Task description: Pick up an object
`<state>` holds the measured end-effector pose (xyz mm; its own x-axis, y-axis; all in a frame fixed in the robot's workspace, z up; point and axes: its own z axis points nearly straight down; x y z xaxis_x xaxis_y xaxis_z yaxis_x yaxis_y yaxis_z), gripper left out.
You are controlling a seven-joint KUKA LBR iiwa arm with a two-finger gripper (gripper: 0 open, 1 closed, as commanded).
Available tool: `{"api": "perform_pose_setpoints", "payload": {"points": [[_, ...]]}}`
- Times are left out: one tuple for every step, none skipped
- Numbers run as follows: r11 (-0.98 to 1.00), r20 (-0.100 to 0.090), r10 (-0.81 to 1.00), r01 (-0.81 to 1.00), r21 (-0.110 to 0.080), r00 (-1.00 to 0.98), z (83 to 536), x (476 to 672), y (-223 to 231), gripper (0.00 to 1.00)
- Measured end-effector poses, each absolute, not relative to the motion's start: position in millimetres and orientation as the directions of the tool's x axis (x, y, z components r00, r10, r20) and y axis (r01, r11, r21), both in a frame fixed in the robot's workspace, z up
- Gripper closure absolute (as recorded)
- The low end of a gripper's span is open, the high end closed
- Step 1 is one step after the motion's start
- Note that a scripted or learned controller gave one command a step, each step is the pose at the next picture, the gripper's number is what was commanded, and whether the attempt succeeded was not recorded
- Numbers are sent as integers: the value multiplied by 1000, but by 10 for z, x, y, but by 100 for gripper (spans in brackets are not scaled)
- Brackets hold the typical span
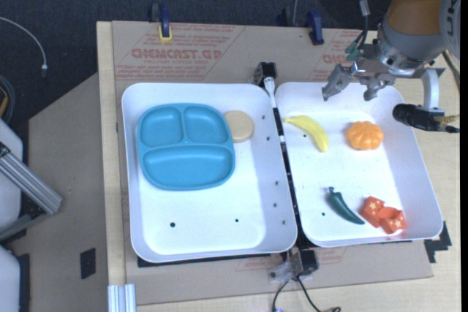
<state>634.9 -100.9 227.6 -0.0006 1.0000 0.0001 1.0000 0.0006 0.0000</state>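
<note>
Bench: a flat brown board printed with red lettering is seen under both bins, held by blue clamps at its far edge.
Left bin: shallow, white, smooth plastic with rounded corners; a glossy blue divided plate with three compartments lies in its far left part, and a pale round disc (cream-coloured, flat) is seen touching the plate's right rim.
Right bin: the same white tray shape; four small things are spread on its floor.
Banana: yellow, curved, smooth, lying in the far left part of the right bin.
Orange pumpkin: round and ribbed, set just right of the banana.
Green pepper: dark, slender, curved and glossy, nearer the front.
Red piece: blocky and angular, just right of the green pepper.
Gripper: two grey metal fingers are spread apart with nothing between them, held over the far rim of the right bin.
Relation: the banana and the orange pumpkin lie near the gripper, on its near side, untouched; the green pepper and red piece are well apart from it.
</note>
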Motion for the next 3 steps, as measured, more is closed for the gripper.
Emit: {"api": "perform_pose_setpoints", "payload": {"points": [[1, 1, 1000, 1000, -5, -1, 1832, 6377, -959, 0], [2, 1, 1000, 1000, -5, -2, 1355, 6442, -907, 0], [0, 1, 1000, 1000, -6, 0, 819, 6430, -898, 0]]}}
